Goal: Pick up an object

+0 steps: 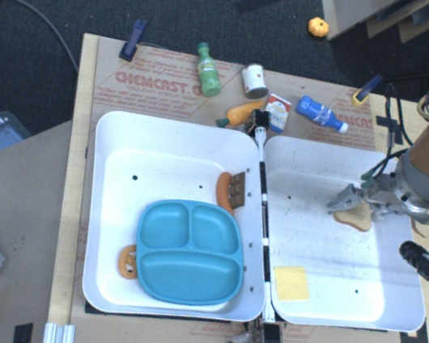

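Note:
My gripper (358, 205) hangs low over the far right part of the right bin (385, 320), with its fingers spread open. A flat tan piece (356, 221) lies on the bin floor just under and in front of the fingertips; nothing is held between them. A yellow square slice (291, 284) lies near the right bin's front left corner. In the left bin (118, 158) sit a blue divided plate (189, 251), a brown and orange item (230, 190) by the right wall, and a small orange piece (128, 262) partly under the plate's left edge.
Behind the bins, the board carries a green bottle (209, 71), a white can (254, 79), a blue bottle (322, 113), an orange carrot-like item (241, 114) and a red-and-white box (276, 112). A ridge divides the two bins. Cables hang near the arm at right.

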Controlling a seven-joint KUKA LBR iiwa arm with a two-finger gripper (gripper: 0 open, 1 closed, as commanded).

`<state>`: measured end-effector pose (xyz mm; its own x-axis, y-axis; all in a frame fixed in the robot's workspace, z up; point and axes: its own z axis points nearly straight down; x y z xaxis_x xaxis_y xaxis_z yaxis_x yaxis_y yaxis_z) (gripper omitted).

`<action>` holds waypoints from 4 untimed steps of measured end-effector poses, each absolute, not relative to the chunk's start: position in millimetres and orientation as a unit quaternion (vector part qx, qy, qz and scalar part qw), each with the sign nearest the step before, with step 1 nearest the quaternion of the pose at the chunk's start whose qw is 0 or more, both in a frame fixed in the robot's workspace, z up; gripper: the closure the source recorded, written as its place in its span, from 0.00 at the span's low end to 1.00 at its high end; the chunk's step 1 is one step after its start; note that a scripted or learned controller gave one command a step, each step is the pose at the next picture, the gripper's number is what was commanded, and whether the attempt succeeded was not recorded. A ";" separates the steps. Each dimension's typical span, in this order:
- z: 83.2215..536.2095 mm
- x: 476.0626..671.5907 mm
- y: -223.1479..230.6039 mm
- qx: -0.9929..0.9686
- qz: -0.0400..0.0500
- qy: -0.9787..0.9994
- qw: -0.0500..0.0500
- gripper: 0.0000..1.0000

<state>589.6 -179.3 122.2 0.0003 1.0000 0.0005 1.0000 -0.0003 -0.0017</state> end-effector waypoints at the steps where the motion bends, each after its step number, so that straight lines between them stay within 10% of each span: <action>1: 125.6 590.7 -188.3 -0.707 0.000 -0.707 -0.001 0.00; 4: 87.2 641.2 -132.3 -0.707 -0.001 -0.708 -0.002 0.00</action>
<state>641.2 -132.3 87.2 -0.0016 1.0000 -0.0008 1.0000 0.0016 0.0047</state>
